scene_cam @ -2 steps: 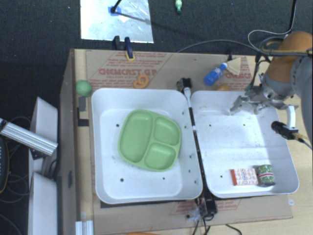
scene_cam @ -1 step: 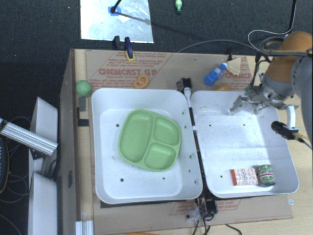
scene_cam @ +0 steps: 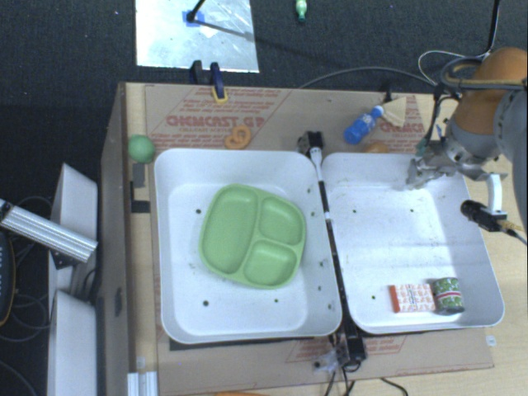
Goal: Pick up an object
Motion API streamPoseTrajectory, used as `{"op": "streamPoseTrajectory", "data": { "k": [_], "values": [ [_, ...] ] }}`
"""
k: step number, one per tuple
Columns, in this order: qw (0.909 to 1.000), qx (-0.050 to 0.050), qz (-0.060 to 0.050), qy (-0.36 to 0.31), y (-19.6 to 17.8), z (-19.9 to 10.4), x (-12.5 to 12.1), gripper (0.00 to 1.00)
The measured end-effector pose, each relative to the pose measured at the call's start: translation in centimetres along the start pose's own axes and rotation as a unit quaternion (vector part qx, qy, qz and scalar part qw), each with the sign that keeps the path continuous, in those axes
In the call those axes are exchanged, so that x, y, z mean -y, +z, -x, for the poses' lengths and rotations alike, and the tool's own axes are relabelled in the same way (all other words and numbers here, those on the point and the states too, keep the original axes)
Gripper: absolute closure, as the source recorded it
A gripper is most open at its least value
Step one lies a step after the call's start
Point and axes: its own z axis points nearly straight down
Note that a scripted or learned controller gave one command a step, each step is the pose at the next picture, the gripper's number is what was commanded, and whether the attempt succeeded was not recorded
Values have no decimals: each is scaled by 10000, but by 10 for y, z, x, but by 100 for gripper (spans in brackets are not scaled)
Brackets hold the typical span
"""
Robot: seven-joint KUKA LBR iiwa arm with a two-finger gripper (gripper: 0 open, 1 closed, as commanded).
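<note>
A green divided plate (scene_cam: 252,236) lies in the left bin (scene_cam: 177,304). In the right bin (scene_cam: 396,221), near its front right corner, a red-and-white packet (scene_cam: 411,298) lies beside a small green-labelled can (scene_cam: 448,295). My gripper (scene_cam: 418,172) hangs over the right bin's back right corner, far from both items. Nothing shows between its fingers.
Behind the bins on the cardboard lie a blue bottle (scene_cam: 363,126), a small orange pretzel-shaped piece (scene_cam: 238,137) and a green ball (scene_cam: 140,148) at the left. A black divider (scene_cam: 323,213) runs between the bins. Cables trail by the arm at the right.
</note>
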Motion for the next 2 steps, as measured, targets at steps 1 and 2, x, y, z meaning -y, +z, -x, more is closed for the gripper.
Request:
{"op": "streamPoseTrajectory", "data": {
  "k": [1, 2],
  "values": [
    [10000, 0, 10, 15, -108, -19, 0, 100],
    [10000, 1, 12, 5, -117, -18, -1, 100]
  ]
}}
